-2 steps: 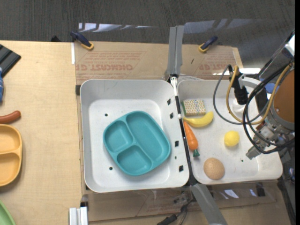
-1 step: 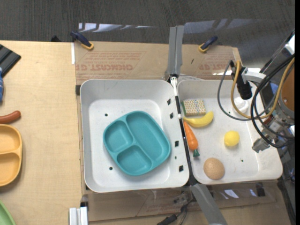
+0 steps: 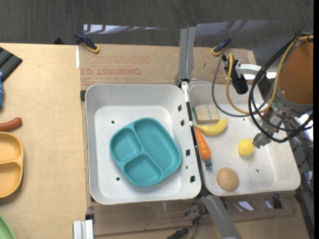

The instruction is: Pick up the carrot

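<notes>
While my gripper [image 3: 260, 141] hangs over the right bin [image 3: 279, 180], just beside the lemon [image 3: 245, 147], I cannot tell how it is set from this slant. The carrot [image 3: 202, 147] lies against that bin's left wall, below the banana [image 3: 212, 128], apparently untouched. A teal plate [image 3: 144, 151] sits in the left bin [image 3: 99, 133].

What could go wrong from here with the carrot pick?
1. The carrot lies along the right bin's left wall, so a finger may strike the wall or have no room to close.
2. The banana sits at the carrot's upper end, so a grasp placed high could catch it instead.
3. The gripper sits beside the lemon, which lies between it and the carrot; a low sweep across could knock it rolling.
</notes>
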`<action>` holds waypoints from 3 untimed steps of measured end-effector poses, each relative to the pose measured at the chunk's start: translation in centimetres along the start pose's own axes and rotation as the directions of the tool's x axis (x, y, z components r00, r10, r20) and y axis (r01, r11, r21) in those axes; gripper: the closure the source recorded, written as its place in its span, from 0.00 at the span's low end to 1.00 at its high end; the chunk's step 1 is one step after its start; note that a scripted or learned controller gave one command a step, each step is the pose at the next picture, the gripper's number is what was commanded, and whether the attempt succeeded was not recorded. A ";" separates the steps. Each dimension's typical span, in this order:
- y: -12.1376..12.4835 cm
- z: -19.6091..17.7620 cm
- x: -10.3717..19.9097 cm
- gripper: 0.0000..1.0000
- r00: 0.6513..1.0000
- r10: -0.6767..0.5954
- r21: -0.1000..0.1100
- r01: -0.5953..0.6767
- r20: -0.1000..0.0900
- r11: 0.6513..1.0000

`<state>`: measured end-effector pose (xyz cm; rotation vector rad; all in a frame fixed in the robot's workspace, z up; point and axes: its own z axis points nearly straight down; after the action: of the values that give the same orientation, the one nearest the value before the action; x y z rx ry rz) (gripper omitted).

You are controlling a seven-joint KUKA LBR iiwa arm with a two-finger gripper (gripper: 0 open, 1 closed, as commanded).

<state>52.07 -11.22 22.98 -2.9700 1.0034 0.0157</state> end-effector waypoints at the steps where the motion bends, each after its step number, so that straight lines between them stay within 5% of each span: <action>1: -6.1 -0.5 1.6 1.00 0.999 -0.055 -0.001 0.055 0.001 0.999; 3: -1.5 1.7 10.2 1.00 0.963 -0.269 0.001 0.269 -0.003 0.963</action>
<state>61.08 -16.18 21.13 -3.0773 0.5911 0.0093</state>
